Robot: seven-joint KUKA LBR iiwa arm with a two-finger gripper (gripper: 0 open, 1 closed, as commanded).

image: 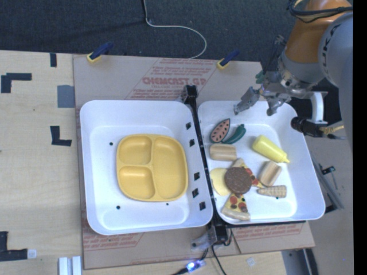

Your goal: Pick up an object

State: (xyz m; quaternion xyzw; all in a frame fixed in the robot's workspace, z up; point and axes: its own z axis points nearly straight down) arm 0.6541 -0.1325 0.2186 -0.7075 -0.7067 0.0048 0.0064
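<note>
Gripper spread wide (nothing between its fingers), above right bin, near watermelon slice

Toy foods scattered in right bin, yellow bottle lying tilted, brown patty on pizza slice

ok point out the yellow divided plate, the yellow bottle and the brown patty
yellow divided plate (pixel 152 168): camera view, on the ridge between its compartments
yellow bottle (pixel 268 148): camera view, middle of its body
brown patty (pixel 237 180): camera view, centre of its top face
</note>
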